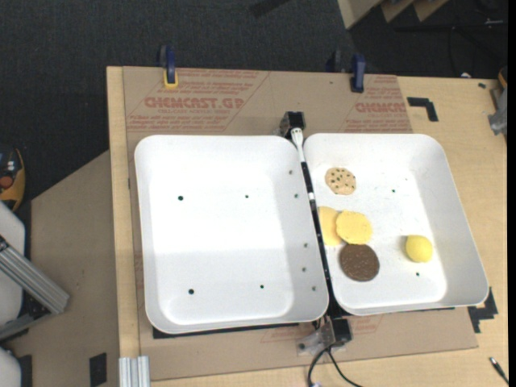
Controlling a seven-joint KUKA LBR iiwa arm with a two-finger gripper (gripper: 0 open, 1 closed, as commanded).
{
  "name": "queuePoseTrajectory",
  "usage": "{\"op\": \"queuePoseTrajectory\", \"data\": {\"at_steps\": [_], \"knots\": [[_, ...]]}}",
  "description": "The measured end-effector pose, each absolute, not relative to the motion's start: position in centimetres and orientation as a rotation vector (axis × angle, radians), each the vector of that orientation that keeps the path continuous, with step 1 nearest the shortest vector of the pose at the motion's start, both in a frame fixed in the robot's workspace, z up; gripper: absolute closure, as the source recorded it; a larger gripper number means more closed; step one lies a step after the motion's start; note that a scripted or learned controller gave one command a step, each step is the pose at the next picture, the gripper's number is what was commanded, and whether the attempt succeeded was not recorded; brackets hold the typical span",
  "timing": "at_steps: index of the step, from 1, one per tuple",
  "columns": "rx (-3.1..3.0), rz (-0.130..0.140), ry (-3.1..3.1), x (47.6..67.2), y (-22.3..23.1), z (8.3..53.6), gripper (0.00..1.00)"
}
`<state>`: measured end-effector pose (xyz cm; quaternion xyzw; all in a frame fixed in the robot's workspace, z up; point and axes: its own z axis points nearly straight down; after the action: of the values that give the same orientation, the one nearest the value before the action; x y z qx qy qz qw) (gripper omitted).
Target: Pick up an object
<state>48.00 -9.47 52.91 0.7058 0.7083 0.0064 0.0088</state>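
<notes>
The right bin [439,176] holds several small food-like objects. A pale chocolate-chip cookie [341,181] lies near its upper left. Below it a yellow round disc [354,227] overlaps a yellow flat piece [326,225] against the bin's left wall. A dark brown round cookie [359,262] sits just under the disc. A small yellow ball [418,248] rests apart, toward the lower right.
The left bin [161,216] lies beside the right one on a brown board [129,119] held by blue clamps [357,72] at the back. A black bracket [292,122] sits between the bins at the far edge. Cables trail off the front.
</notes>
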Motion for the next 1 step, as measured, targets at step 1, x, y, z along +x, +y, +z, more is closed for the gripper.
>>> {"op": "queuePoseTrajectory", "data": {"at_steps": [1], "knots": [[2.228, -0.012, 2.228, 47.86, -7.98, 40.11, 1.0]]}}
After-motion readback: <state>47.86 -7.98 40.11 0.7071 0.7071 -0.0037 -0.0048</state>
